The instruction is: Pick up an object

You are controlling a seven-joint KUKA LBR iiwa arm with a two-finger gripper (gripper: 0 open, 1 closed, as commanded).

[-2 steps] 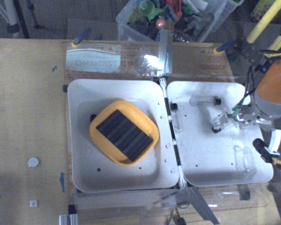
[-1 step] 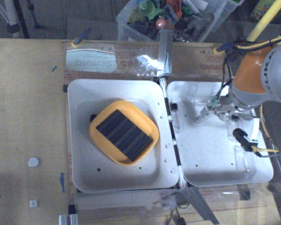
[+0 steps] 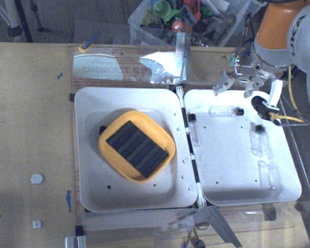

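A yellow, rounded-square object [image 3: 137, 146] with a dark ridged panel on top lies in the left bin [image 3: 88, 190], a little left of its centre and turned at an angle. My gripper [image 3: 234, 89] hangs over the far edge of the right bin [image 3: 237, 180], well to the right of the yellow object and not touching it. Its fingers [image 3: 218, 88] are spread apart with nothing between them. The orange band of the arm [image 3: 276, 22] rises behind it at the top right.
A clear tub [image 3: 144, 22] of colourful toys stands behind the bins. Shiny plastic sheeting [image 3: 160, 66] lies on the board beyond the left bin. A black and yellow cable [image 3: 276, 118] hangs at the wrist over the right bin's far right corner. A small grey disc [image 3: 36, 179] lies on the bench at left.
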